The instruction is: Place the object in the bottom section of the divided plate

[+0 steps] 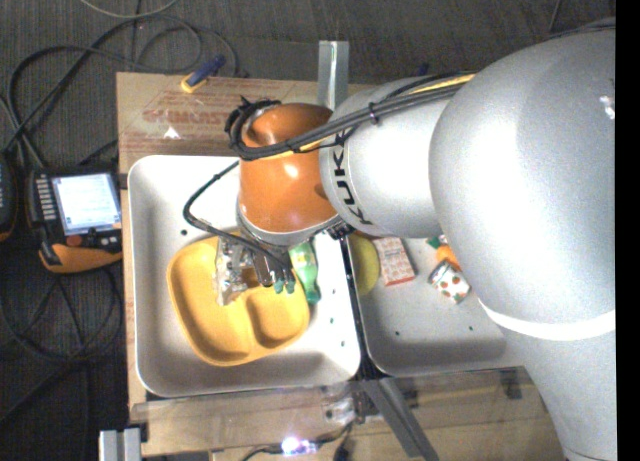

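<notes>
Over the left white bin (150, 349) the big grey arm (480, 179) hangs, smooth and glossy. Its pincer (255, 274) sits right above the yellow divided plate (205, 324), shiny plastic with rounded sections. A green object (305, 271) lies just right of the pincer at the plate's edge, long axis roughly up-down. Can't tell if the pincer's open or closed.
</notes>
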Controlling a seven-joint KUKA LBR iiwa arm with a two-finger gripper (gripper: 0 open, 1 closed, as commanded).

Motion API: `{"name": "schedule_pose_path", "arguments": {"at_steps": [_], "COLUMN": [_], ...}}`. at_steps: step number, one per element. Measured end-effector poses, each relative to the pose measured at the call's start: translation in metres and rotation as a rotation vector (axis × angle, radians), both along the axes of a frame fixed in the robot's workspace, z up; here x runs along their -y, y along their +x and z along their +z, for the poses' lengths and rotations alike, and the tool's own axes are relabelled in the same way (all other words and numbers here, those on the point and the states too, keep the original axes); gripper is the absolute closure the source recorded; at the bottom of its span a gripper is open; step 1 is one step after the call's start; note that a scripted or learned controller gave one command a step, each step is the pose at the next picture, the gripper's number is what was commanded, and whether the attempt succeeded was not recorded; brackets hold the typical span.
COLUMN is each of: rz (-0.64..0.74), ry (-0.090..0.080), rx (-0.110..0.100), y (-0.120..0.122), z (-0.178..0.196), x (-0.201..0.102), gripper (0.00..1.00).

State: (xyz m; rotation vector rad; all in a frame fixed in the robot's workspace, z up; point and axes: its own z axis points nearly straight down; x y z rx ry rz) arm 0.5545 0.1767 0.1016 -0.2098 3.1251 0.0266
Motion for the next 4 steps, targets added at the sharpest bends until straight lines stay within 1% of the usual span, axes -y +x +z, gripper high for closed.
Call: {"name": "schedule_pose_path", "arguments": {"at_steps": [1, 2, 3, 4], "rz": [-0.495, -0.464, -0.339, -0.467], "ry": [-0.016, -0.014, -0.017, -0.005], "rx": [-0.011, -0.012, -0.007, 0.004], "y": [-0.043, -0.050, -0.069, -0.065], "z": [0.082, 0.106, 0.159, 0.024], "x": [0.083, 0.036, 0.014, 0.029], "gripper": [1.00, 1.00, 1.00, 1.00]}}
